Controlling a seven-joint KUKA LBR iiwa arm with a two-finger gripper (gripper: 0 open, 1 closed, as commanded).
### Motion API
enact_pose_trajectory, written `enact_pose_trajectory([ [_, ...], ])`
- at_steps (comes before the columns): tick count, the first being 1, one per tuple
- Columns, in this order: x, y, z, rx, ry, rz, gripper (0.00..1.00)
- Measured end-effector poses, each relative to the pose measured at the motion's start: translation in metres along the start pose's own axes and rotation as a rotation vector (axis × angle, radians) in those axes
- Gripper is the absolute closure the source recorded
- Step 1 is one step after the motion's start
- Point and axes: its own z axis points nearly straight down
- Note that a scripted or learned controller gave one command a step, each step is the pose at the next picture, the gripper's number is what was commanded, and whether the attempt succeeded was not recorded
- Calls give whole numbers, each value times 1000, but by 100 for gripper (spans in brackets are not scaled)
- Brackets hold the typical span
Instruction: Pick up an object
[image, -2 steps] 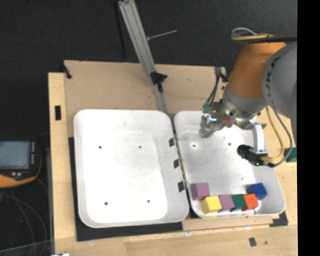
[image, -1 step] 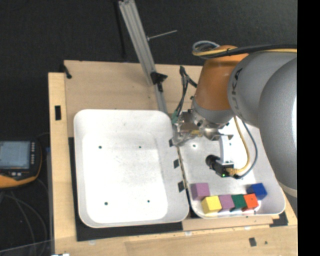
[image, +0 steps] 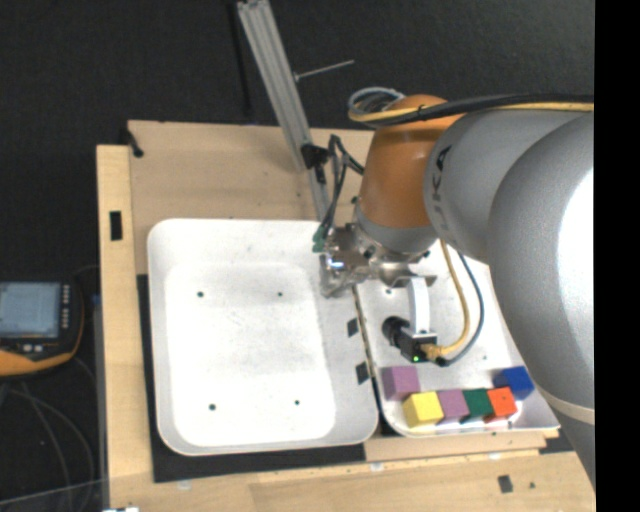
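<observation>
Several small blocks lie along the near edge of the right bin (image: 395, 425): a purple block (image: 401, 380), a yellow block (image: 423, 408), a second purple block (image: 453, 404), a green block (image: 477, 403), an orange block (image: 501, 402) and a blue block (image: 515, 381). My gripper (image: 343, 266) hangs under the orange wrist band, over the far left corner of the right bin beside the left bin's rim. It is well back from the blocks, and the wrist hides what lies under it.
The left white bin (image: 160, 300) sits beside the right one on the wooden bench. A slanted metal strut (image: 280, 90) comes down from the top towards the wrist. A handheld device (image: 35, 318) lies off the bench at far left. The grey arm covers the right bin's far half.
</observation>
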Motion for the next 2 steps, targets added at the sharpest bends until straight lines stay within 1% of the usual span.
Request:
enact_pose_trajectory([
  [1,13,-4,-45,-6,-1,1,100],
  [2,46,-16,-31,0,-2,1,100],
])
